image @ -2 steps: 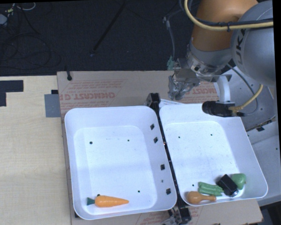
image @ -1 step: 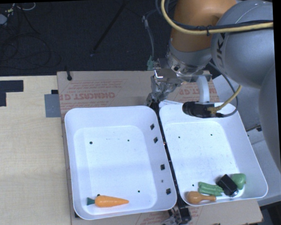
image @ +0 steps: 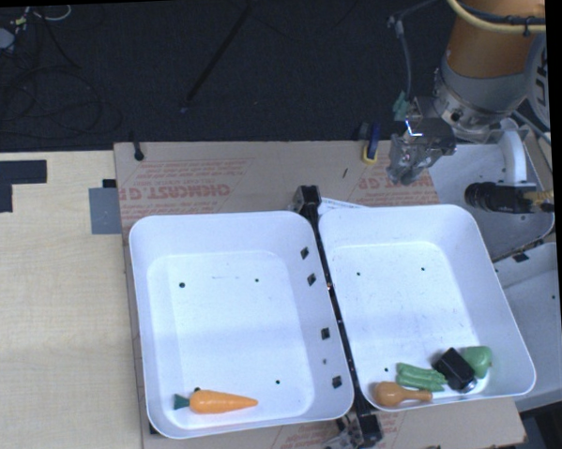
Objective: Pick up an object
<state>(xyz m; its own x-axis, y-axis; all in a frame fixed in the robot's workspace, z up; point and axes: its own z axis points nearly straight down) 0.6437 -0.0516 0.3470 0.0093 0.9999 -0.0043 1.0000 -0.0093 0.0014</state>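
Pincer (image: 411,160) on the grey, orange-banded arm is seen hanging above the bench beyond the right white bin's (image: 495,273) far edge; how wide it stands cannot be told, and nothing is seen gripped. Nothing is lifted yet. An orange plastic carrot (image: 220,400) lies at the left white bin's (image: 140,320) near edge. Green pods (image: 421,377), a black block (image: 455,367) and a tan pear-shaped toy (image: 400,395) are clustered by the right bin's near-right corner. Reach, grasp and lift are all judged outstanding.

I see an orange carrot (image: 223,400) with a green top. Two white bins (image: 158,300) sit below my grey end effector (image: 405,170), one holding green, tan and black items.
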